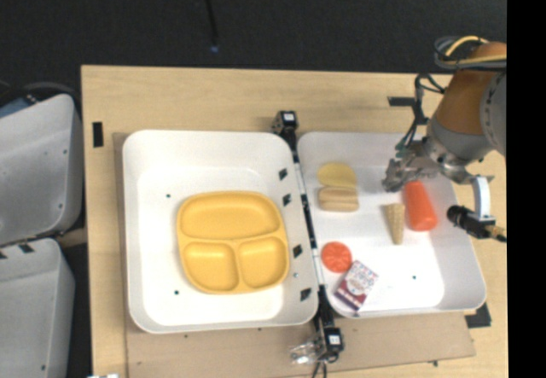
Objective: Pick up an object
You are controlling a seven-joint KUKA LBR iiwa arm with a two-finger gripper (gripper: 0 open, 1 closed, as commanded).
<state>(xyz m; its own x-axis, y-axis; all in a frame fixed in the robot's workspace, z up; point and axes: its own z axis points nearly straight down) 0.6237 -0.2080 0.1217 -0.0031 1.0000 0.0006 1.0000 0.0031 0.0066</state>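
Note:
The right bin [444,282] holds an orange-red cylinder [420,205], a tan cone [395,222], two tan bread-like pieces [338,186], a red round piece [336,256] and a small pink-and-white packet [357,284]. My gripper [402,171] hangs low over the bin's upper right part, just above and to the left of the orange-red cylinder. Nothing shows between its fingers. The arm's orange band [465,103] is above it at the right.
The left bin [145,282] holds a yellow divided tray [231,241]. A black clip [285,121] sits at the top of the seam between the bins. Grey equipment [34,171] stands off the bench's left edge.

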